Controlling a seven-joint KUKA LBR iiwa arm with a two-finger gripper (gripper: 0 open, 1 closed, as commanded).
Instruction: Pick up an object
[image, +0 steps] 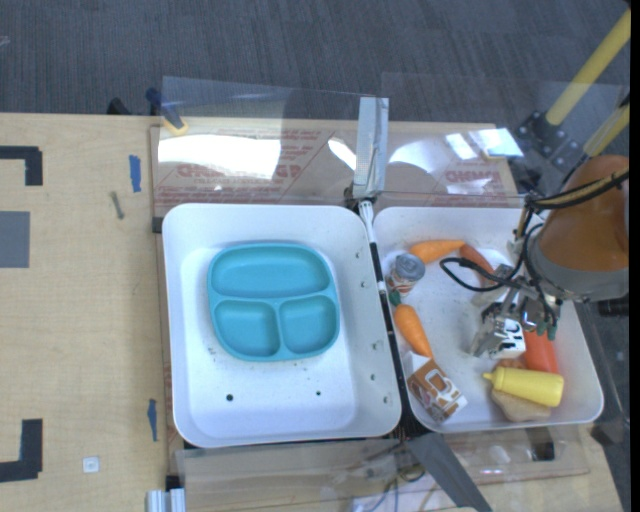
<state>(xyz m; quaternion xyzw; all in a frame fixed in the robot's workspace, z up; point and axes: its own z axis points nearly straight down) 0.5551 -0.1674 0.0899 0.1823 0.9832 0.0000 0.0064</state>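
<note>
The right white bin (470, 222) holds several items. An orange carrot (438, 249) lies near its back, and a second carrot (412, 330) lies by the left wall. A small grey can (406, 268) stands between them. A brown box (436, 390) sits at the front left. At the front right lies a yellow squeeze bottle (525, 383), with a red-orange carrot (541, 352) just behind it. My gripper (497, 335) hangs low over the bin's right half, just left of the red-orange carrot and behind the yellow bottle. Nothing visibly sits in its grasp.
The left white bin (190, 400) carries a teal divided plate (272, 300). A clear plastic sheet (270, 150) lies behind both bins. Black cables (462, 270) trail from the wrist over the right bin. A tan lump (518, 406) lies under the yellow bottle.
</note>
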